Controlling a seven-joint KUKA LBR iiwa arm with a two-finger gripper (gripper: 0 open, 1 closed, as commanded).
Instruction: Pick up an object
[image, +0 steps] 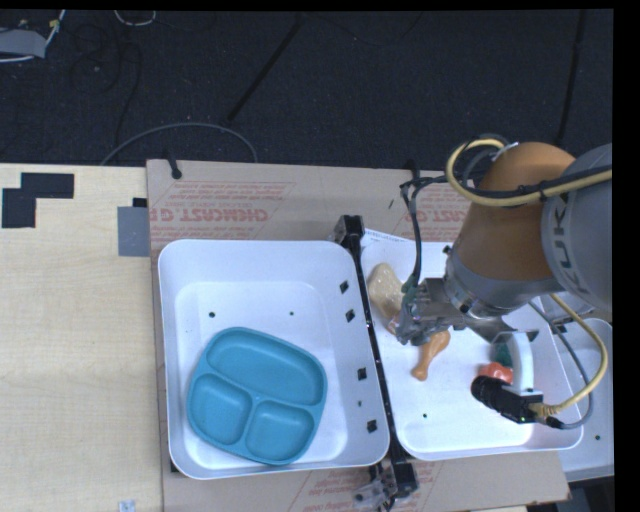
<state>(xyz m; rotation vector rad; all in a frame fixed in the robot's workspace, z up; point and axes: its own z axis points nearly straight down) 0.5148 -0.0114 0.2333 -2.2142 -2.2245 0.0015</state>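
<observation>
My gripper (408, 325) hangs low over the left part of the right bin (450, 440), reaching in from the right. A pale beige lump (383, 285) lies just up and left of it, close to the divider. A tan, drumstick-shaped piece (432, 354) lies directly below and right of the gripper, its upper end touching or tucked under the gripper body. Whether that piece is gripped is hidden. A small green and white thing (506, 350) peeks out from under the arm on the right.
The left bin (180, 290) holds a blue divided plate (258, 396) in its front half. A black divider (362, 330) runs between the two bins. The arm's bulky wrist (510, 230) covers the back right of the right bin.
</observation>
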